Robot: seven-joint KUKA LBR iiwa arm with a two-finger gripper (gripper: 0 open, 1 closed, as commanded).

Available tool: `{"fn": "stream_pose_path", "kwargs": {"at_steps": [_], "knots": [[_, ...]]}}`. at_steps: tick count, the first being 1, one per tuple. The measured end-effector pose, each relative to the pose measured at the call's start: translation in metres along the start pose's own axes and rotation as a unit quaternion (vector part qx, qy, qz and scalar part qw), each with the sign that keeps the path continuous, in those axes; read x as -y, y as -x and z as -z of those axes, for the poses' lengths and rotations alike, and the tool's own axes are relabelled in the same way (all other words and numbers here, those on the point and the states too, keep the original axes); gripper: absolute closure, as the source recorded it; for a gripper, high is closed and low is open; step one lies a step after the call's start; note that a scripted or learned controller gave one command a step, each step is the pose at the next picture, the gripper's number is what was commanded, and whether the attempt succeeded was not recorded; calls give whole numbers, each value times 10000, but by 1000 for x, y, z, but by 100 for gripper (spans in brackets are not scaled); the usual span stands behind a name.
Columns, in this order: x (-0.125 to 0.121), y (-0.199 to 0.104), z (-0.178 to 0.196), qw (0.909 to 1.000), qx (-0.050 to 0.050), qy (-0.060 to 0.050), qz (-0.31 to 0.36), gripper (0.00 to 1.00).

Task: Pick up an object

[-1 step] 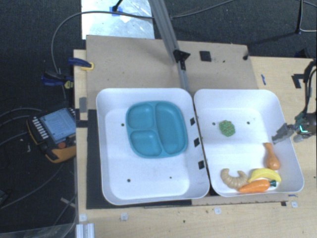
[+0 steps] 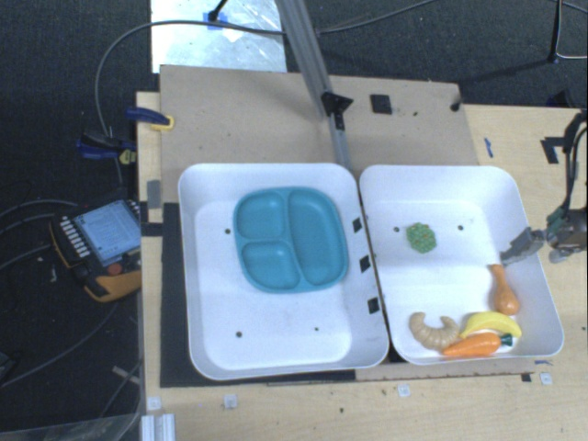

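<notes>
Toy food lies in the right-hand shallow white bin [image 2: 441,186]: a small green broccoli-like floret [image 2: 422,237] sits alone near the bin's middle, well apart from the rest. Toward the near right corner lie an orange-brown drumstick-shaped piece [image 2: 503,291], a yellow plastic banana [image 2: 491,323], an orange plastic carrot [image 2: 473,344] and a tan curled piece [image 2: 432,329]; the banana, carrot and tan piece are bunched together, touching or nearly so. At the bin's right rim is the two-finger gripper [image 2: 525,243], a dark grey tip reaching in just above the drumstick piece; whether its fingers are spread or closed cannot be told, and nothing is seen between them. The left-hand shallow white bin [image 2: 207,329] holds a blue three-compartment plastic plate [image 2: 289,239]. Both bins rest on a brown cardboard sheet [image 2: 248,118].
</notes>
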State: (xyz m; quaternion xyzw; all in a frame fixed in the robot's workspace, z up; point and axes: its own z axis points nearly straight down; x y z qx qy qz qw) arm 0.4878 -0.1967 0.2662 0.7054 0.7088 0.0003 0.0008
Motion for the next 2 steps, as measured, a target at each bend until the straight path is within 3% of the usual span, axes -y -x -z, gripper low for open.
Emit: {"fn": "stream_pose_path", "kwargs": {"at_steps": [2], "knots": [[-3, 2, -87, 10000, -6, -17, -22, 0]]}}
